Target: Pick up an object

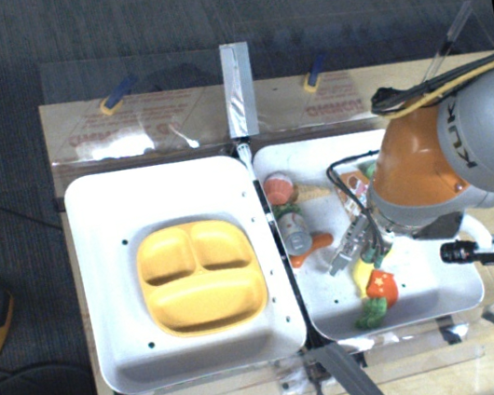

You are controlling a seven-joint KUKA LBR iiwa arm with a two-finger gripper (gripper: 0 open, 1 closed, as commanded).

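The gripper (355,246) hangs low in the right bin (454,297); whether it is spread or pinching anything, I cannot tell. The nearest object, a yellow piece (366,268), lies just below and right of it, with a red pepper (381,286) beyond. I judge a short shift suffices.

arm (466,153): reaches in from the right, orange band above the wrist | gripper (355,248): angled down-left, low over the right side
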